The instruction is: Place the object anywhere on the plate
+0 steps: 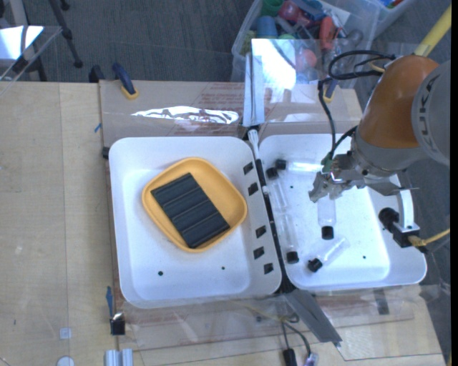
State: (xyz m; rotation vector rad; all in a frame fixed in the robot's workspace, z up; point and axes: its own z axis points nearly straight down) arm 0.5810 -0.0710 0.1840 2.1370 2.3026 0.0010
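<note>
Reaching in from three o'clock, the arm (401, 107) hangs over the right bin (372, 264), wrist low, likely so the gripper (325, 187) can work among the clear tubes (329, 250) there. How far the hand is open, or what it has, I cannot tell. The left bin (136, 279) bears the plate (154, 207), tilted cornerwise. The dark ridged block (193, 209) lies at its centre, so placement looks done.

A robotics lab: two white bins (136, 279) fixed on a wooden surface (43, 214), loose cables (343, 64) behind them, and a clear crate of colourful test objects (308, 21) beyond.
</note>
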